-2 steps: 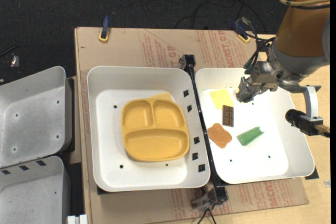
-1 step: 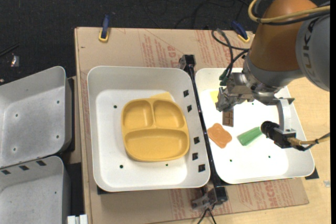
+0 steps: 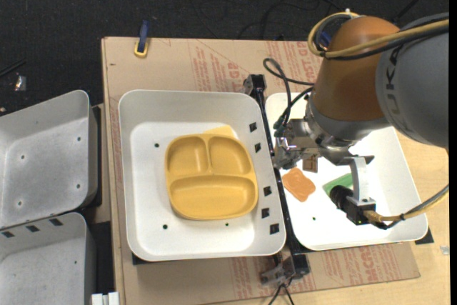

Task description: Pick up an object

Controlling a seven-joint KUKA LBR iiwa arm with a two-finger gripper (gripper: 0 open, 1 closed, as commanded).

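Note:
My gripper [image 3: 300, 148] hangs low over the left part of the right bin [image 3: 400, 153], mostly hidden under the grey arm and its orange band. Just below it lies a flat orange object [image 3: 300, 185] on the bin floor. A small brown piece [image 3: 309, 165] sits right at the gripper's lower edge; I cannot tell whether it is touched or held. A green object [image 3: 337, 184] lies to the right of the orange one, partly covered by a black fitting [image 3: 351, 206] on the arm.
The left bin [image 3: 143, 132] holds a yellow divided plate [image 3: 211, 176]. A black divider with clips [image 3: 270, 175] runs between the bins. Grey trays [image 3: 43, 153] lie off the bench to the left. Cables trail around the arm.

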